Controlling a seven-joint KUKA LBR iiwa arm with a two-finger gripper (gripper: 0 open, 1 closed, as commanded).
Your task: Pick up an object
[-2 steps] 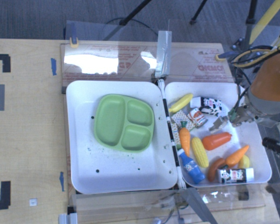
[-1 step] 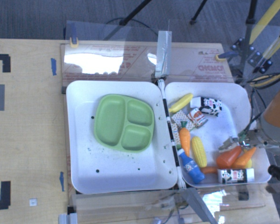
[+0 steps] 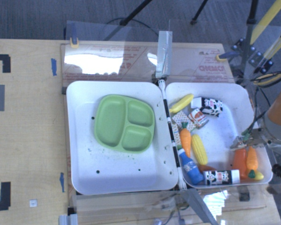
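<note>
2 white bins sit side by side on the bench. The left bin [image 3: 79, 139] holds 1 green divided plate [image 3: 124, 123], lying flat near its middle.

The right bin [image 3: 220, 135] holds a scatter of toys. A yellow banana [image 3: 181, 103] lies near the far left corner, with a black-and-white cow-patterned block [image 3: 210, 106] just beside it and a small packet [image 3: 198, 118] in front of them. A carrot [image 3: 185, 142] and a corn cob [image 3: 199, 149] lie side by side along the divider. A blue bottle [image 3: 191, 168] rests in the near left corner, touching a black-and-white tube [image 3: 221, 176] that lies along the near wall.

The arm [image 3: 277, 116] reaches in from the right. Its gripper [image 3: 246, 142] is low over the right bin's near right corner, just above a red toy [image 3: 240, 161] and an orange toy [image 3: 252, 159] that sit touching each other against the wall. Both toys rest in the bin. Whether the gripper is clenched or released cannot be told at this angle, and nothing can be seen in its grasp.
</note>
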